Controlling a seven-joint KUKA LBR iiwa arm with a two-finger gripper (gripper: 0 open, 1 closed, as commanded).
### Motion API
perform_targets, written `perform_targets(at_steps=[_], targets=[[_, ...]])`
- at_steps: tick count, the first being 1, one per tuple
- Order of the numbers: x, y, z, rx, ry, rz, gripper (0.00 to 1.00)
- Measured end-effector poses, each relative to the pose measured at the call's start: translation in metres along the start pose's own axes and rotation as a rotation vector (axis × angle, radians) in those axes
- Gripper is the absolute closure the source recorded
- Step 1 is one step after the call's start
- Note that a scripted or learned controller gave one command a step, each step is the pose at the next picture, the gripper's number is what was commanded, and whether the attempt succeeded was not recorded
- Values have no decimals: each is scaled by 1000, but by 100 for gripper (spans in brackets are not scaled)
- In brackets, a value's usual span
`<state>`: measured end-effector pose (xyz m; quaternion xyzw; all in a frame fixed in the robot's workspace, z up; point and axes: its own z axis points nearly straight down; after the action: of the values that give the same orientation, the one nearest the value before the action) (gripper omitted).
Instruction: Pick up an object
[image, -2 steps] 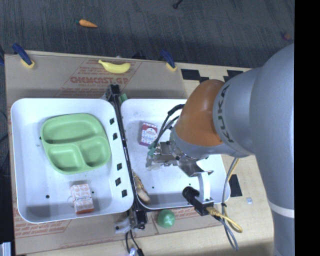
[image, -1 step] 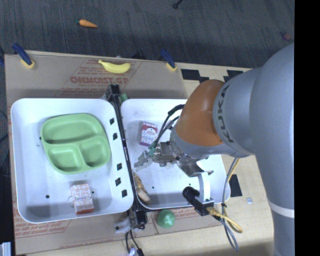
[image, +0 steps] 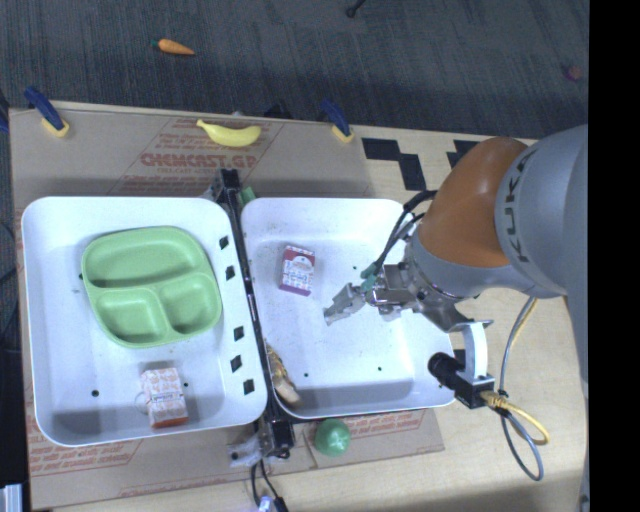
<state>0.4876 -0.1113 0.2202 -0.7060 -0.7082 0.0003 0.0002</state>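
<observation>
The green ball (image: 332, 437) is seen lowest in the camera view, on the cardboard just outside the front wall of the right bin (image: 400, 395). A small tan object (image: 281, 381), too blurred to identify, is wedged at that bin's front left corner against the divider. In the left bin (image: 40, 300) a small red-and-white carton (image: 163, 396) is seen near the front wall, and behind it the green divided tray (image: 150, 285) is laid flat.

The gripper (image: 340, 304) is held over the floor of the right bin, about mid-depth, its tips directed toward the view's left. Whether anything is gripped, or how the tool is set, cannot be told at this resolution.

The likeliest target is judged to be the small red packet (image: 297, 270), which lies flat on the right bin's floor. It is found to the left of the gripper and a little farther back, near but clearly apart from it. Its long axis is seen running roughly front to back, slightly tilted. A short move leftward and back, followed by a descent, is judged to be what the pick requires.

Farthest back, a yellow banana (image: 230, 131) is seen on the cardboard beyond both bins.
</observation>
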Motion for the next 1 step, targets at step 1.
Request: perform_targets(at_steps=[1], targets=[[78, -11, 29, 2, 2, -4, 0]])
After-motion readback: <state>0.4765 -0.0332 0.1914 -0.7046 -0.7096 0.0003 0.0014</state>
